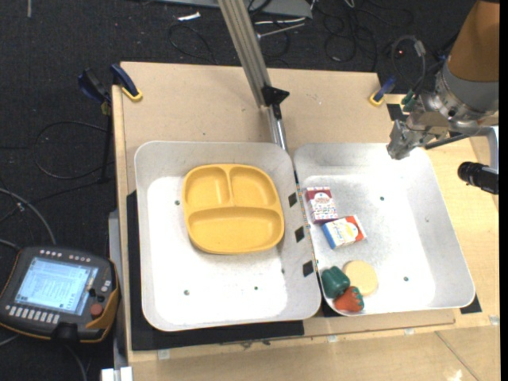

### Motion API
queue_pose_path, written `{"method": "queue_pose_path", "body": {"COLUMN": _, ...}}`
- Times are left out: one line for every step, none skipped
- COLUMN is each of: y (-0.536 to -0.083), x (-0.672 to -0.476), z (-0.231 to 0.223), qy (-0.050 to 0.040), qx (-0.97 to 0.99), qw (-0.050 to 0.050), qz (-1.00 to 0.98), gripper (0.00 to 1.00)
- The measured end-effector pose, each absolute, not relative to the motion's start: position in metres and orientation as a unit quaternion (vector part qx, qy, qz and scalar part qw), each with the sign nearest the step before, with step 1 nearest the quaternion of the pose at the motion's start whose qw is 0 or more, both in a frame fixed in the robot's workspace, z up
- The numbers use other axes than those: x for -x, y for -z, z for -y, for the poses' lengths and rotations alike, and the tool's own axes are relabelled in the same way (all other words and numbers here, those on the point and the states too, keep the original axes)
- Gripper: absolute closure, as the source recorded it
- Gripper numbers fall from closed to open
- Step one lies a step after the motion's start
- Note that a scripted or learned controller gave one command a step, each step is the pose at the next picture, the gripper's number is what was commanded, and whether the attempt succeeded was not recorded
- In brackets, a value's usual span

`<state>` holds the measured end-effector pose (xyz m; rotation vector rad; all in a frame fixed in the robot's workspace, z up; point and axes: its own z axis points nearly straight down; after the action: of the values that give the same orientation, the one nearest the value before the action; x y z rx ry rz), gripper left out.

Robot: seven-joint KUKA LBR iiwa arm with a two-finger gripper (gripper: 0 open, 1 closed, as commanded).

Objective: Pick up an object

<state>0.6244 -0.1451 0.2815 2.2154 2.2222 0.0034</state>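
Objects for picking lie in the right bin (413, 213), grouped along its left edge: a red and white carton (321, 205), just below it a white, orange and blue carton (344, 232), then a tan disc (360, 276) near the bin's front left corner, touching a green pepper (334, 279) and a red piece (349, 298).

The bench (198, 101) is pale wood, with blue and yellow clamps at its back corners. Dark carpet with loose cables surrounds it, and a grey metal pole (250, 46) slants down to the bench between the bins. A handheld control pendant (55, 292) rests on the floor off the bench's front left corner.

The left bin (159, 292) holds a yellow divided plate (233, 208) near its back right.

The gripper (399, 147) hangs over the right bin's back edge; whether its claw is apart or together cannot be told.
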Motion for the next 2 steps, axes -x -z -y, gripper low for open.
{"method": "queue_pose_path", "body": {"y": -0.281, "x": -0.640, "z": 0.091, "qy": -0.0014, "qx": -0.704, "qw": 0.001, "qz": -0.710, "gripper": 1.00}}
{"method": "queue_pose_path", "body": {"y": -0.277, "x": -0.644, "z": 0.044, "qy": -0.0003, "qx": -0.705, "qw": 0.000, "qz": -0.710, "gripper": 1.00}}
